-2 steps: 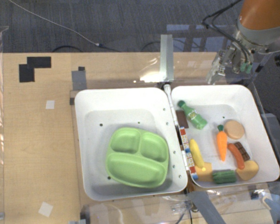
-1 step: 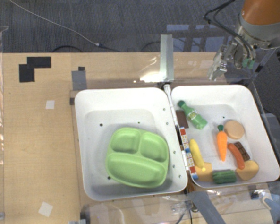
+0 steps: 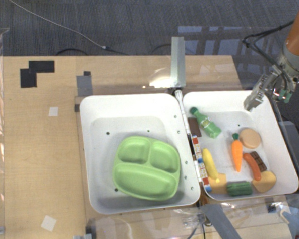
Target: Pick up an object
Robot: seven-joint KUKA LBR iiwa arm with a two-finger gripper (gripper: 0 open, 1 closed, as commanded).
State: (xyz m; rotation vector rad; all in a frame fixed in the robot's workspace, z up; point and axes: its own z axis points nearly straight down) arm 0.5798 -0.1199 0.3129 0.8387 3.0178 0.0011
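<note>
- My gripper [image 3: 253, 103] hangs over the far right corner of the right-hand shallow white bin [image 3: 289, 156], with my grey, orange-banded arm [image 3: 294, 47] reaching in from the right behind it.
- Whether my fingers are spread or closed I cannot tell; they read as one grey blade tipped down to the left, and nothing shows between them.
- The round tan toy bun [image 3: 250, 138] lies nearest, a little below my fingertips and slightly to their left, apart from them.
- The orange plastic carrot with a green top [image 3: 236, 154] lies just left of the bun, pointing toward the near rim.
- The green plastic bottle with a white label [image 3: 206, 123] lies well to the left of my fingers, tilted, by the dividing wall.
- Farther below my fingers, toward the near rim: a yellow toy banana [image 3: 209, 163], a dark green toy cucumber [image 3: 239, 188], a reddish sausage-shaped piece [image 3: 253, 166] and a tan wedge [image 3: 265, 181].
- The light green three-compartment plastic plate [image 3: 147, 167] rests in the left-hand shallow white bin [image 3: 96, 119], far to the left of my fingers.
</note>
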